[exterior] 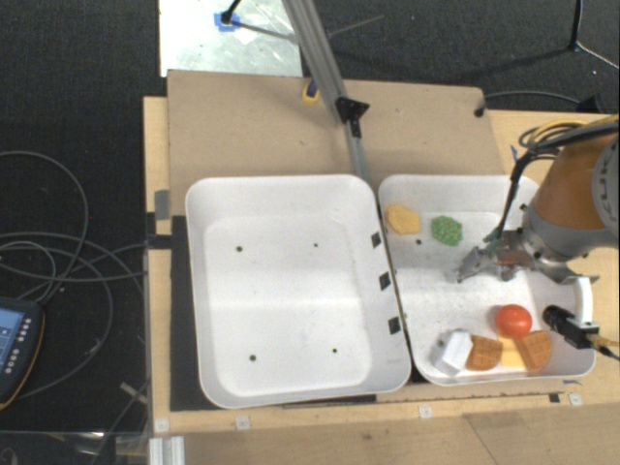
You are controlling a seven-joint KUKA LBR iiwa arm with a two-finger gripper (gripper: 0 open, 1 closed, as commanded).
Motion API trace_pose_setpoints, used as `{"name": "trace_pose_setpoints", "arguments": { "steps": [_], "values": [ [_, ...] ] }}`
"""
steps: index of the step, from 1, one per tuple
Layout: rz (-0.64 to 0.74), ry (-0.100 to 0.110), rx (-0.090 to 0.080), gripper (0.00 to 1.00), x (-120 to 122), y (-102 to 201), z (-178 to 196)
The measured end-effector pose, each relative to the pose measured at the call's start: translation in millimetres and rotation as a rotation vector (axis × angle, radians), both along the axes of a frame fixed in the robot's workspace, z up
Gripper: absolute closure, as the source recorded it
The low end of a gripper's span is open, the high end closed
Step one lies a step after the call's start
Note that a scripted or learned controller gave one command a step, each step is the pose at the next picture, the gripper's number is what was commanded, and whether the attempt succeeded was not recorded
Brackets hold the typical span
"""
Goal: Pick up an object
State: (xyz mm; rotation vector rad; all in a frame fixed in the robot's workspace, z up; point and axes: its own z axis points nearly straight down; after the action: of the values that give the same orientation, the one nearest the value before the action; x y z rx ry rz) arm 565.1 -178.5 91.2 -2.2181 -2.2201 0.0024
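The gripper (484, 263) hangs over bare floor in the right bin (426, 289), fingers spread open and holding nothing. Candidate objects lie apart from it: a green piece (447, 230) and yellow piece (403, 221) toward the far wall, a red ball (513, 320) and orange pieces (484, 354) near the front corner. Judged position: between clusters, not yet committed to a target.

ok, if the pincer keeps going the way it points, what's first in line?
The pincer points left and down, so likely bare floor of the right bin. The green piece sits above that line. Depth unclear.
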Motion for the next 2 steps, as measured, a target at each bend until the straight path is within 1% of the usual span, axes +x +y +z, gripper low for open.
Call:
{"name": "trace_pose_setpoints", "arguments": {
  "steps": [1, 2],
  "values": [
    [0.0, -0.007, -0.002, 1.0, 2, -1, 14],
    [-0.001, -0.011, -0.004, 1.0, 2, -12, 71]
  ]
}}
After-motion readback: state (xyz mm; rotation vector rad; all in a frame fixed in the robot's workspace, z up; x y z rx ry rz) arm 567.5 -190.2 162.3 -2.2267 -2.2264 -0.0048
